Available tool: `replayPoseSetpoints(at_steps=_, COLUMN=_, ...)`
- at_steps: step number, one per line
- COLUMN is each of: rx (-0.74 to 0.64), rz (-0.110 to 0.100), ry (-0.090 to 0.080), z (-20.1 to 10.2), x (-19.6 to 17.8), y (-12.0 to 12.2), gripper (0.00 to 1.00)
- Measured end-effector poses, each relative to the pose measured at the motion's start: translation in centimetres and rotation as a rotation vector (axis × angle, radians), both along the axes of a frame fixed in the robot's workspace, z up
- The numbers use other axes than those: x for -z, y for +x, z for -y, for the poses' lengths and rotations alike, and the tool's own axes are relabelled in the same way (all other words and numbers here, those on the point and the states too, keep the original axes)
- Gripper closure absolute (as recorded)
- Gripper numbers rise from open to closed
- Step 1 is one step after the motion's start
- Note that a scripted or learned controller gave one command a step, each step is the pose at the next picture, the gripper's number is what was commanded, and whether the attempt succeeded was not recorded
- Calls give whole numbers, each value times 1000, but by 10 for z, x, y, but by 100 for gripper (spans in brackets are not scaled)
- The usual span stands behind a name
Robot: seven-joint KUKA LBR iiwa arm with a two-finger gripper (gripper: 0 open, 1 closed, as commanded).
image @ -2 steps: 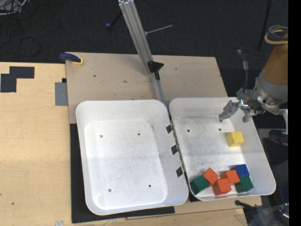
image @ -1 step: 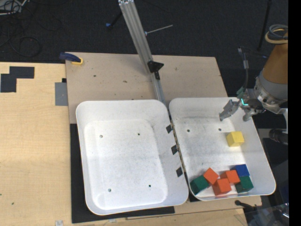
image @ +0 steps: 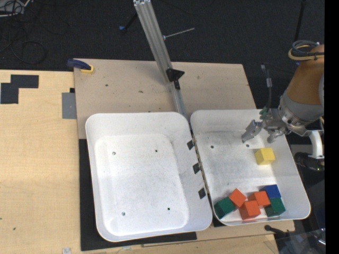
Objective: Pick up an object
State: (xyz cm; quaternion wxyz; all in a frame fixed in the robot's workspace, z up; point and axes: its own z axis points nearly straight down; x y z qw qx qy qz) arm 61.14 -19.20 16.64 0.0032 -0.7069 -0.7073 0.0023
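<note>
The yellow block (image: 265, 155) lies alone in the right bin (image: 225, 157), apart from the orange, green and blue blocks (image: 252, 201) heaped at that bin's 5 o'clock corner. Just off the yellow block's 11 o'clock, the gripper (image: 261, 135) hangs with fingers spread, gripping nothing.

The tool (image: 261, 133) hangs open over the right bin (image: 222, 157), with a yellow cube (image: 264, 155) just at its 6 o'clock; orange, green and blue blocks (image: 253, 202) cluster further toward 6.
</note>
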Motion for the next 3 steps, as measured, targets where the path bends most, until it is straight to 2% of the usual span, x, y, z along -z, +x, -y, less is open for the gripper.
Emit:
replayPoseSetpoints(at_steps=1, rx=0, rz=1, ry=0, z=-3, x=63, y=-4, gripper=0)
replayPoseSetpoints(at_steps=2, rx=1, rz=5, ry=-1, z=-4, x=76, y=-4, gripper=0)
replayPoseSetpoints(at_steps=3, rx=4, rz=4, ry=0, z=-4, x=66, y=-4, gripper=100)
